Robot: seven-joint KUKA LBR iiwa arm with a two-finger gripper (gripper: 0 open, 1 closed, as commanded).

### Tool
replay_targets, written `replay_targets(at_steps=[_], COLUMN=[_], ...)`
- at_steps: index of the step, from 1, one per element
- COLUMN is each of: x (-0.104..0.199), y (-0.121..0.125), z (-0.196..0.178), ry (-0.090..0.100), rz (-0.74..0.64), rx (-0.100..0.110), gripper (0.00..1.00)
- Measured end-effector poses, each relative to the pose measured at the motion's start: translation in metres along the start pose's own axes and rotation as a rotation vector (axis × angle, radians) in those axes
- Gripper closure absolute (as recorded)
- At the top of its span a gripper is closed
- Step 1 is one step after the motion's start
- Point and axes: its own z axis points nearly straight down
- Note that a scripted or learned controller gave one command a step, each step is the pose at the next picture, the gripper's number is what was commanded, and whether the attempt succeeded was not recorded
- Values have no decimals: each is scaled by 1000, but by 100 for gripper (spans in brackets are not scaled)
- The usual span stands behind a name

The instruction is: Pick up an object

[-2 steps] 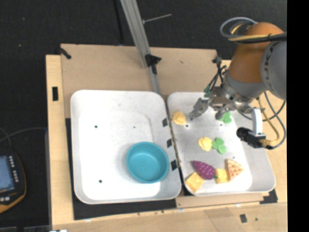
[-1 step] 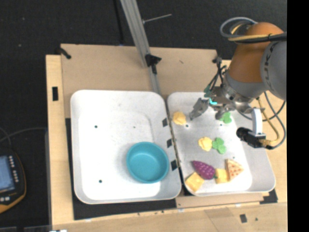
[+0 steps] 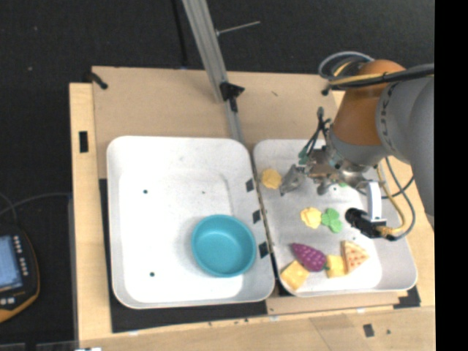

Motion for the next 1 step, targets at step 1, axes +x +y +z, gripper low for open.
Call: replay_targets(at_steps=[1], x=[-1], y=[-1], z=[50], ry=[0], rz=[1], rx=[0], gripper=[0])
